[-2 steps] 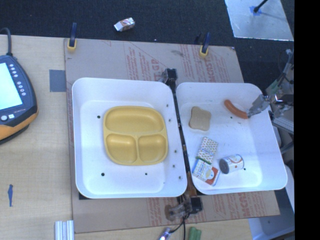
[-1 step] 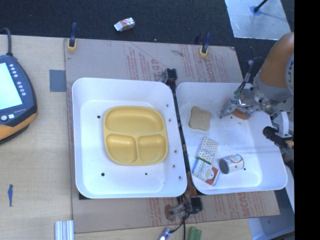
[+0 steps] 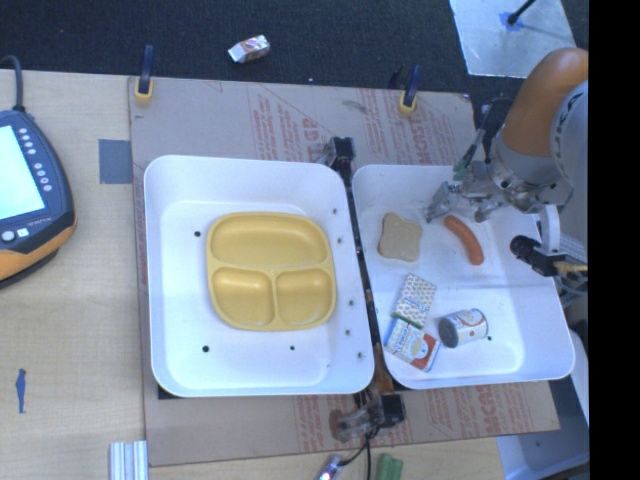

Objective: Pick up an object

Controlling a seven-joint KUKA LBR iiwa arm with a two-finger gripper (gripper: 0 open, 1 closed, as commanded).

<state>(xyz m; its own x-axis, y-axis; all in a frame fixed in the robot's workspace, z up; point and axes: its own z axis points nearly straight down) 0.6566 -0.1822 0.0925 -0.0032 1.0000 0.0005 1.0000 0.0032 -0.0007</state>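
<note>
Orange sausage (image 3: 464,240) lies in the right bin (image 3: 535,353), just beside the claw (image 3: 462,202); whether its fingers are apart, I cannot tell.

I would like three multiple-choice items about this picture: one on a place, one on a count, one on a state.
1. Where does the yellow divided tray lie?
A. In the left bin
B. In the right bin
C. On the floor

2. How many compartments does that tray have?
A. Two
B. Three
C. Five

3. How does the small can rest?
A. Upright
B. On its side
C. On top of the sausage

Answers:
1. A: the tray sits in the middle of the left bin.
2. B: one long section above, two smaller ones below.
3. B: the can lies on the floor of the right bin, its round end facing sideways, apart from the sausage.
</note>
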